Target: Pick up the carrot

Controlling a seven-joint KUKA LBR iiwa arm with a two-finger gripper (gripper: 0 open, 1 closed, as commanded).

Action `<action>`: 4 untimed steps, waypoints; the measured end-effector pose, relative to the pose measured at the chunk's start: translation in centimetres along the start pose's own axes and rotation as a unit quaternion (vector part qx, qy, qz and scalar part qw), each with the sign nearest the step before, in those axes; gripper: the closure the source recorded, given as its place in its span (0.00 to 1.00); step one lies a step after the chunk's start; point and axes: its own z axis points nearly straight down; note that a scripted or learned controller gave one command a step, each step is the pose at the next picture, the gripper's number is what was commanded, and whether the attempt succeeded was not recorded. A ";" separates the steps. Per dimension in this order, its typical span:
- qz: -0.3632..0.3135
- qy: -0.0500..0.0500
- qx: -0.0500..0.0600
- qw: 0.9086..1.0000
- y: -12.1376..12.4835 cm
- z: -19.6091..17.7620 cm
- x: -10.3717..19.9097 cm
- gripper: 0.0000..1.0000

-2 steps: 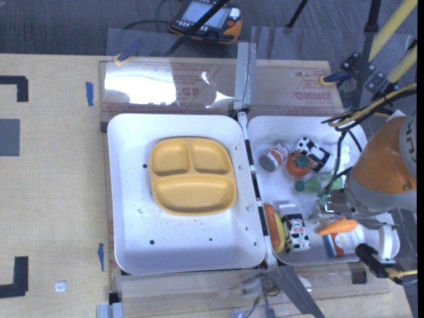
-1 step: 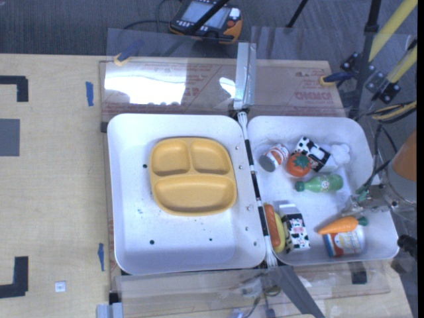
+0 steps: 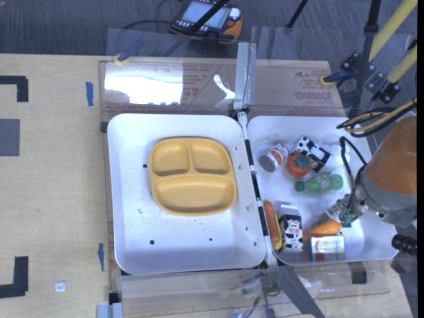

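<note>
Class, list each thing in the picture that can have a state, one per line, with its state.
Carrot: lying in the right bin, below the end effector.
Yellow plate: upright in the left bin, compartments bare.
Green bottle: on its side.
Small can: tipped over.

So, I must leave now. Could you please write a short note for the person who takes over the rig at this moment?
Pincer: low in the right bin, directly beside the carrot's upper right end. I cannot tell whether it grips anything.
Carrot: lying on the right bin's floor near the front, just above the small can, with the cow-print carton to its left.
Left bin: holds the yellow divided plate.
Done: the arm has reached the carrot.
Left: grip the carrot and lift it out.
</note>
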 end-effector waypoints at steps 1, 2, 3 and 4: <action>0.142 0.000 0.001 0.990 2.3 0.0 4.6 1.00; 0.012 0.001 0.000 1.000 1.1 0.0 2.3 1.00; 0.166 -0.002 0.001 0.986 1.8 0.0 3.7 1.00; 0.261 0.001 0.001 0.965 1.7 0.0 3.5 1.00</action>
